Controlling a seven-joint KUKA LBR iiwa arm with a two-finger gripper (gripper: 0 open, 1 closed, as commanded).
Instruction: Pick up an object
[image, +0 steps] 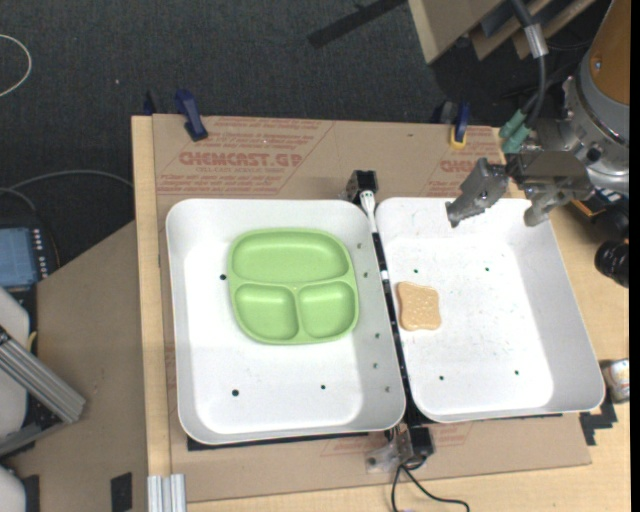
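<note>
Camera view: gripper (503, 201) spread, empty, above right bin (520, 330) back edge. Toast (418, 306) lies flat near divider; your descent may clip bin wall, fingers skid.

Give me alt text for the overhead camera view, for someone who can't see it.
A grey robot arm's open claw hangs over the far edge of the right shallow white bin, which holds a tan toast-shaped piece by its left wall. The left shallow white bin holds a light green three-compartment plastic plate.
</note>
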